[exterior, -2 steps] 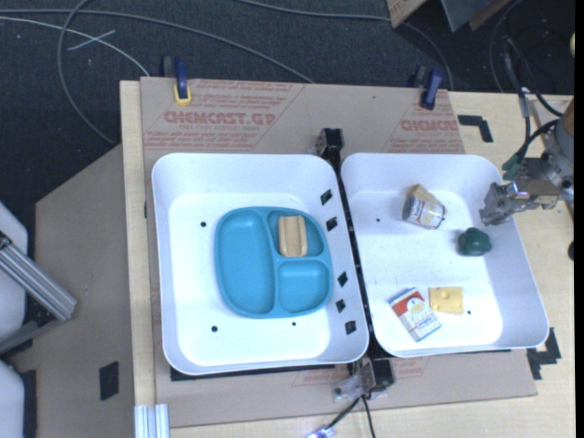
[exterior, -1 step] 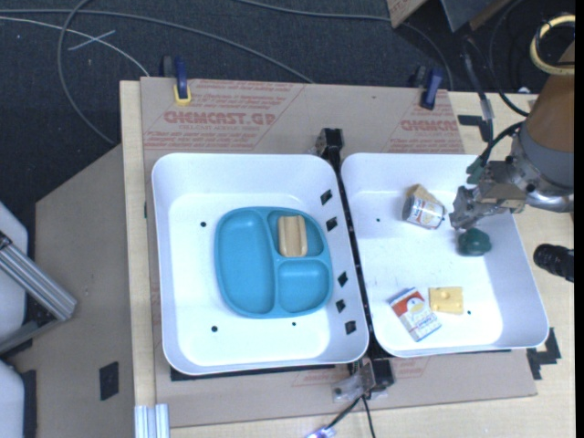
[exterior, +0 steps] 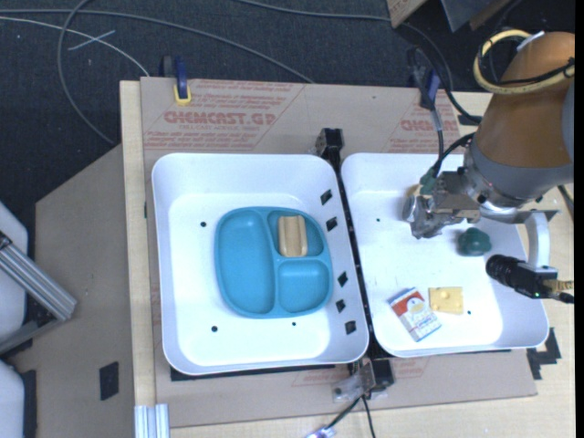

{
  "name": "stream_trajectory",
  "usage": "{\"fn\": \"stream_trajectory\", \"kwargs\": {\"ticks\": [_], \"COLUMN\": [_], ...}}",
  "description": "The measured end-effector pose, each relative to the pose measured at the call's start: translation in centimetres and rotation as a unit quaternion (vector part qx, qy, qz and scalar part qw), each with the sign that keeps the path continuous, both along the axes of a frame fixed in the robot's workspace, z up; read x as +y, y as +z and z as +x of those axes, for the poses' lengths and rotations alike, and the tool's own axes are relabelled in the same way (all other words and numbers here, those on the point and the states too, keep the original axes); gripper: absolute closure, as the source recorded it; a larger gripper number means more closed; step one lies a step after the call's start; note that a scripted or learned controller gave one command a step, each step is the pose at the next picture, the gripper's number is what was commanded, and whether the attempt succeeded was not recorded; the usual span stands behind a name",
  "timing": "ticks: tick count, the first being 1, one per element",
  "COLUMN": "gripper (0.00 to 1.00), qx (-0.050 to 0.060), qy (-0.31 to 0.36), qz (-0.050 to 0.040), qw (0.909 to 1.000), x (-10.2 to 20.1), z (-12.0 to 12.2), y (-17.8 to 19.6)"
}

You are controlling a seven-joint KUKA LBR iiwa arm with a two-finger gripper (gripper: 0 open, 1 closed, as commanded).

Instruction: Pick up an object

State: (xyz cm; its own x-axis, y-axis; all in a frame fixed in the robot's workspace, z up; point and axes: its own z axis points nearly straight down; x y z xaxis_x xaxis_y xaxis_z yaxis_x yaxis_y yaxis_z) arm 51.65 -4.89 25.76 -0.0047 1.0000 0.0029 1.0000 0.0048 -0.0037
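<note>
Three loose items were seen in right bin (exterior: 383,322): green lump (exterior: 474,242) just beside hand (exterior: 422,222), yellow block (exterior: 446,299), small carton (exterior: 413,313). Hand state — could not be told. Lump judged light, rounded, likely slippery — best pinched across middle.

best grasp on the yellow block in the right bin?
Take the yellow block from straight above, claw closing across two opposite straight edges. It lies flat and squarish on the right bin floor. Pinch near-to-far: the red-and-white pack sits close on its left.
</note>
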Motion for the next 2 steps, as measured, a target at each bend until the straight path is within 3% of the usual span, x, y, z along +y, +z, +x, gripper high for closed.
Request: {"fn": "stream_trajectory", "kwargs": {"ticks": [2], "gripper": [1.00], "qx": [0.000], "qy": [0.000], "qz": [-0.0002], "qw": [1.0000], "x": [11.2], "z": [-1.2], "y": [-3.0]}}
